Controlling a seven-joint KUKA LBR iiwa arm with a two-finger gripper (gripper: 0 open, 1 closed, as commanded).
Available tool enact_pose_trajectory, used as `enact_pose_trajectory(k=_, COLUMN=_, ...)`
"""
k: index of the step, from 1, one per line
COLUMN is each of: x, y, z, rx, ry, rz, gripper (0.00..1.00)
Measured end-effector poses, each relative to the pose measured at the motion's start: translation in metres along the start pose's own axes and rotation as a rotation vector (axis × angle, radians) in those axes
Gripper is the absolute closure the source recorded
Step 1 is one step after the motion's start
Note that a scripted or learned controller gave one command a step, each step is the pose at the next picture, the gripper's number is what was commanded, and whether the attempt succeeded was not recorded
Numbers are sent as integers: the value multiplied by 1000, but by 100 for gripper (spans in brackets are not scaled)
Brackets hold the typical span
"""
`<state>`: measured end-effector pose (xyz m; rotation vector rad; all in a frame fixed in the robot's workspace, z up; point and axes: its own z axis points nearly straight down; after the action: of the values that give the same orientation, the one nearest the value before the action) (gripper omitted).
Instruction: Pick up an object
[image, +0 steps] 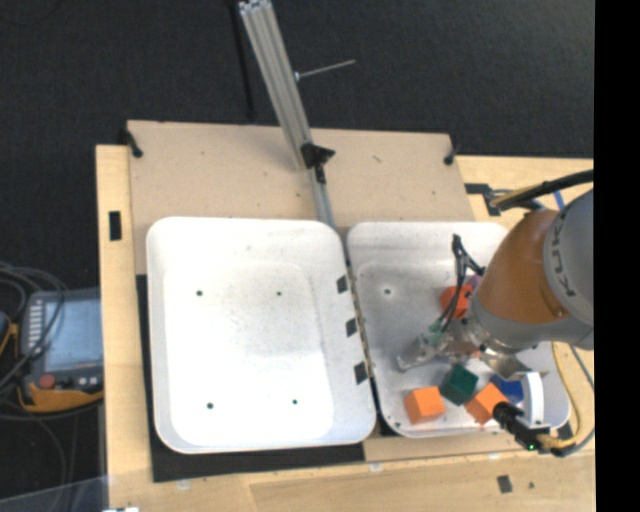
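Note:
The right bin (400, 250) holds several small objects. An orange block (423, 403) lies near its front edge, with a dark green block (460, 384) just to its right and a second orange block (487, 402) beyond that. A blue piece (510, 390) sits at the far right, partly under the arm. A red-orange piece (457, 298) shows beside the wrist. My gripper (432, 348) is low in the right bin, just above and left of the green block. The arm's orange band (520, 270) hides the part of the bin behind it.
The left bin (250, 330) lies beside the right one, with a dividing rim between them. A slanted metal rail (285, 90) runs from the top of the view down to the bins. A pendant with a screen (60, 340) lies off the bench at left.

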<state>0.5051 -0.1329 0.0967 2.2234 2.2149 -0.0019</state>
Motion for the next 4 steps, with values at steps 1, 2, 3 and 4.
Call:
enact_pose_trajectory(k=1, x=0, y=1, z=-12, rx=-5, ry=3, rz=9, gripper=100)
enact_pose_trajectory(k=2, x=-2, y=3, z=-76, rx=-7, ry=2, rz=-9, gripper=100)
enact_pose_trajectory(k=3, x=-3, y=6, z=-118, rx=-5, ry=2, rz=-9, gripper=100)
enact_pose_trajectory(k=4, x=49, y=38, z=-115, rx=-1, ry=5, rz=-13, gripper=100)
